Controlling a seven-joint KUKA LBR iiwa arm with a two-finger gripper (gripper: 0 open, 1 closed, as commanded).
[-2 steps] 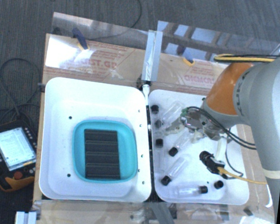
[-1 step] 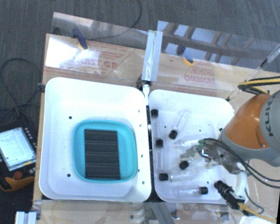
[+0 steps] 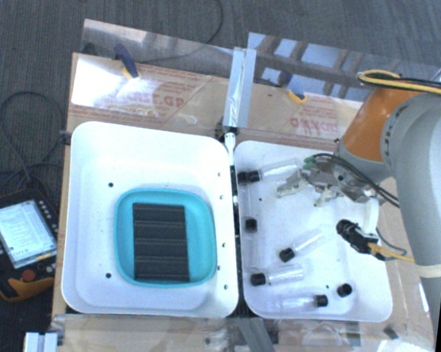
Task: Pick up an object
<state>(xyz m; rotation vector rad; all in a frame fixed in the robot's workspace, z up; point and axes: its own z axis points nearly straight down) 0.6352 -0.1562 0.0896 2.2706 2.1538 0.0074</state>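
We look down on the bench as the grey arm (image 3: 433,169), orange band above its wrist, reaches in from the right over the right bin (image 3: 363,312). Its gripper (image 3: 309,184) hangs low above the upper middle of that bin, two pale metal fingers (image 3: 289,188) spread apart and pointing left and down. We see nothing between them; the jaws stand released, grasping no object, and whether the tips touch the bin floor we cannot tell.

Scattered in the right bin are several small clear tubes with black caps (they are hard to make out against the white). One tube (image 3: 262,172) lies just left of the fingers near the bin's top left corner, another tube (image 3: 301,246) lies at a slant in the middle, and two more (image 3: 276,277) (image 3: 302,302) rest near the lower edge. Loose black caps (image 3: 250,224) (image 3: 344,290) sit apart from them.

The left bin (image 3: 102,165) bears a blue tray (image 3: 125,223) with a dark ribbed block (image 3: 161,242) in it. A handheld controller (image 3: 13,243) lies on the floor at far left.
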